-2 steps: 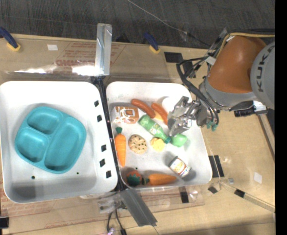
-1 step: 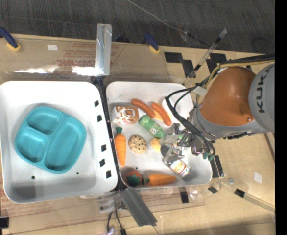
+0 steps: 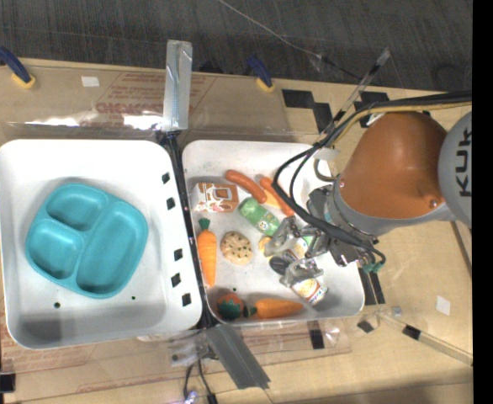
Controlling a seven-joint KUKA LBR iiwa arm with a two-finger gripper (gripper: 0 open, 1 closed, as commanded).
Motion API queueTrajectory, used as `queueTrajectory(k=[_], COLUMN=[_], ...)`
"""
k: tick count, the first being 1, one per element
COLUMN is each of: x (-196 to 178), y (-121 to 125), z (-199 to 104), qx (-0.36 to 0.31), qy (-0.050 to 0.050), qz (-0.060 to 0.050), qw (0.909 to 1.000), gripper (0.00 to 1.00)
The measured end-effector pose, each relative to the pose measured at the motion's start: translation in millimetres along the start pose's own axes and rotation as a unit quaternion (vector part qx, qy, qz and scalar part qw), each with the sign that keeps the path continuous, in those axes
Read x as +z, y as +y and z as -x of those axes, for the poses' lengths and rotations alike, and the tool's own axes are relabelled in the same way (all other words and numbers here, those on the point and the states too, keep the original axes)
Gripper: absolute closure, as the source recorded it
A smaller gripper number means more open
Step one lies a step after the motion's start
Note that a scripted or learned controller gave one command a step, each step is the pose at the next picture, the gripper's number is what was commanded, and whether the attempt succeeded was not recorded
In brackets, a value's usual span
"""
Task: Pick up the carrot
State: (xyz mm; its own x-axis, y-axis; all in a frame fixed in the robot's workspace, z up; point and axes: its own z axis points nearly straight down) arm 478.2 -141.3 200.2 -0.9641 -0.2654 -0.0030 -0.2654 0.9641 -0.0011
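The pincer [image 3: 295,255] hangs low over the right half of the right bin [image 3: 255,150], amid a cluster of small items; whether it is apart or together cannot be told, as its metal parts blend with the clutter beneath. No carrot is seen in its grasp. Directly under and beside it lie a small can [image 3: 310,288] and a green bottle [image 3: 259,213], so a closing move here would probably take the wrong article or jam against one. A cookie [image 3: 236,247] lies just to the left. Two carrots are present: one [image 3: 207,255] lying lengthwise close to the left wall of the right bin, well apart from the pincer, and a second carrot [image 3: 273,309] lying crosswise near the bottom rim, its leafy end beside a dark round item in the corner. The carrot by the wall leaves little room on its wall side, so the pincer may strike the wall or nudge the carrot away. The bottom carrot lies close to the rim and the can, with similar risk. Two sausages [image 3: 246,185] near the top resemble carrots in colour and shape and may be mistaken for the target. The left bin [image 3: 11,225] holds a blue divided tray [image 3: 87,238], clear of the work.
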Motion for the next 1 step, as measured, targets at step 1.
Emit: queueTrajectory(k=[1], x=[-0.9], y=[-41.4], z=[34.1], qx=[-0.139], qy=[0.0], qz=[0.0], qw=[0.9904], gripper=[1.0])
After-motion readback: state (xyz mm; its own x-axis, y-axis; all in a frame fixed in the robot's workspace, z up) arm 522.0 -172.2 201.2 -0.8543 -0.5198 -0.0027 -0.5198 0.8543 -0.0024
